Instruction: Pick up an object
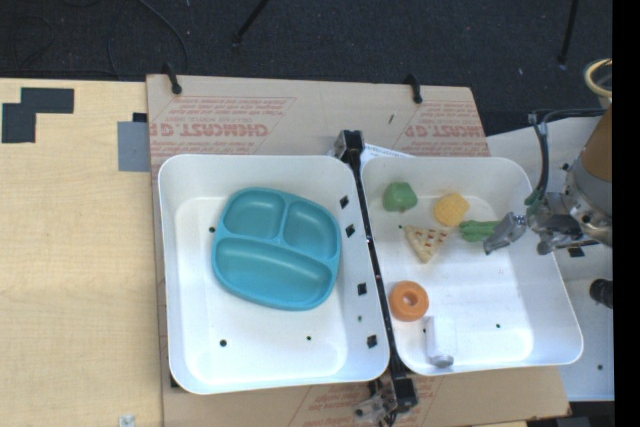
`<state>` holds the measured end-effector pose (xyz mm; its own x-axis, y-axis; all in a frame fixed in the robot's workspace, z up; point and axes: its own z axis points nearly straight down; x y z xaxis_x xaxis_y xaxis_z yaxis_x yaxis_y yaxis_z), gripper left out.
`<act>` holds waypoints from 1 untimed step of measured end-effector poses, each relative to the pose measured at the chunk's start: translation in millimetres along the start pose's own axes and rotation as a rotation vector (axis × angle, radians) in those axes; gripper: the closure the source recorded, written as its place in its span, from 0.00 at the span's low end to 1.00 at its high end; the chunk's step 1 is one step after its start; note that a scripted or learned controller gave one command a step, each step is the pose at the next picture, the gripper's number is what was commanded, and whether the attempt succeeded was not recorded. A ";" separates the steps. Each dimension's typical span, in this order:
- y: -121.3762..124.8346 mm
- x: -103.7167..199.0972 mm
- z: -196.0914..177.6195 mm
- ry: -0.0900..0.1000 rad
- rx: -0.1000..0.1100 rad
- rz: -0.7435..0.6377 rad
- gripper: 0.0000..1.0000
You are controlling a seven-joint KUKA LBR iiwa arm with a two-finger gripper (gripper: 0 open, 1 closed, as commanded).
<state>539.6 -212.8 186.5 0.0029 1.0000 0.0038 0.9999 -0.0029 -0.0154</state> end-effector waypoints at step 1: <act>3.3 0.3 -7.5 -0.004 -0.014 -0.003 0.00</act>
<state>543.0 -212.6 194.0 -0.0004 1.0000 0.0001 1.0000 0.0004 -0.0016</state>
